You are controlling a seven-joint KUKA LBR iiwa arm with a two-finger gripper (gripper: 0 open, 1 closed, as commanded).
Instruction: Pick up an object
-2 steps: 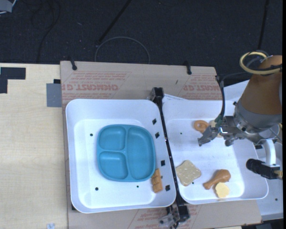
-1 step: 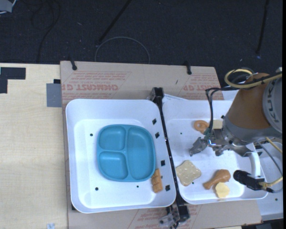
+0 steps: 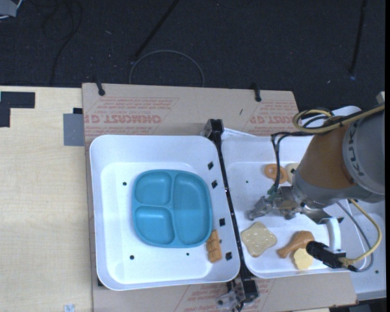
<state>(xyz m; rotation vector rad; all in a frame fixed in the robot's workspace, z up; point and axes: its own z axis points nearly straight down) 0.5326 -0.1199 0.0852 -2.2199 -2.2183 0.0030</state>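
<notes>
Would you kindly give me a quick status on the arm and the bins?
Gripper low in the right bin, nothing seen held. Toast slice just below it, untouched. Blue divided plate in the left bin. Cables beside the arm.

1. The arm (image 3: 351,158) is a thick, rounded body, grey at its outer part with a broad orange-brown band toward the wrist.
2. Dark lettering runs along the grey shell.
3. Yellow and black cables (image 3: 312,119) loop over its top, and more trail below it.
4. The gripper (image 3: 263,208) is small, dull grey metal.
</notes>
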